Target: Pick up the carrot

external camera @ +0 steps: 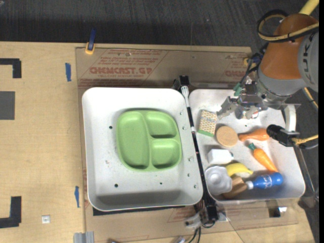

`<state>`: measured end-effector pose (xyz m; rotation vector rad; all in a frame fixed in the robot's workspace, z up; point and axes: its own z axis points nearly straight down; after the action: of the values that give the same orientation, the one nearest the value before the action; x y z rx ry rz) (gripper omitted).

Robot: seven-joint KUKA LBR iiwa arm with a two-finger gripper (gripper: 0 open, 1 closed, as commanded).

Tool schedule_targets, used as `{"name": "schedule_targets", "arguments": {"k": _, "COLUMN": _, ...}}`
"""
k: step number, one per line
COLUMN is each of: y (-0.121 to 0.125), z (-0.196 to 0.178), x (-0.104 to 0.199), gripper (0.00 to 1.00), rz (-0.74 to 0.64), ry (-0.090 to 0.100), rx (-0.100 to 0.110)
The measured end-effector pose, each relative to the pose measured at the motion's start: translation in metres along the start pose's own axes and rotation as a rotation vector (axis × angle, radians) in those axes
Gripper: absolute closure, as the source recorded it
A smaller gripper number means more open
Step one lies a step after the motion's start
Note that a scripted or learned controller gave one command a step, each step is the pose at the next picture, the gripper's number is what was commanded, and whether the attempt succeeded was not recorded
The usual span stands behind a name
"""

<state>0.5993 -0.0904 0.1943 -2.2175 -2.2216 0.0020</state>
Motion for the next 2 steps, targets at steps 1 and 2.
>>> {"name": "schedule_targets", "arguments": {"k": 1, "y": -0.061, "z": 0.085, "x": -0.047, "gripper": 0.00, "rz": 0.108, "ry": -0.003, "rx": -0.016}}
{"name": "schedule_targets", "arguments": {"k": 2, "y": -0.001, "z": 0.106, "x": -0.017, "gripper": 0.00, "rz": 0.210, "ry": -0.005, "rx": -0.007}}
